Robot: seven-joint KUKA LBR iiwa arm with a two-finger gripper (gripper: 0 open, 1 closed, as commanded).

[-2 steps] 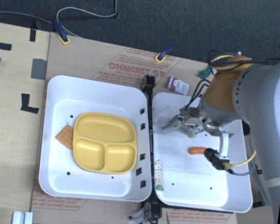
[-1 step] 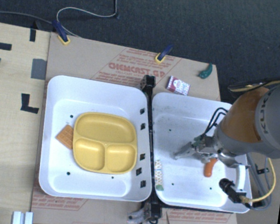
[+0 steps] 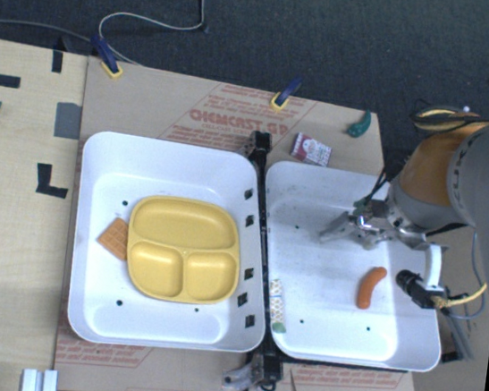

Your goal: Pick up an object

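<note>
Sausage shape, orange and smooth: that is how the small toy hot dog [image 3: 371, 286] looks to us. It is short and fat with round ends, a bit bent, and it looks like plastic. One end points up toward the far side of the bench and the other end points down toward the near side. It lies flat on the floor of the shallow white bin on the right [image 3: 315, 336], over on that bin's right half, with bare white floor all around it.

We see the grey arm with the orange band [image 3: 451, 174] reaching in from the right, above the same bin. Its two-finger metal gripper [image 3: 334, 233] sits low near the middle of the bin, up and to the left of the orange toy. The two are apart and do not touch. The thin silver fingers [image 3: 341, 228] point left and lie close together in a point, so they look closed to us, with nothing held between them.

We also see the shallow white bin on the left [image 3: 97, 215]. In it lies a yellow plastic plate with three parts [image 3: 184, 249]. A flat brown cracker-like square [image 3: 115, 237] peeks out from under the plate's left edge.

Both bins rest on a brown cardboard sheet [image 3: 229, 116]. On the cardboard, just behind the right bin, we spot a small red and white packet [image 3: 311, 149].
</note>
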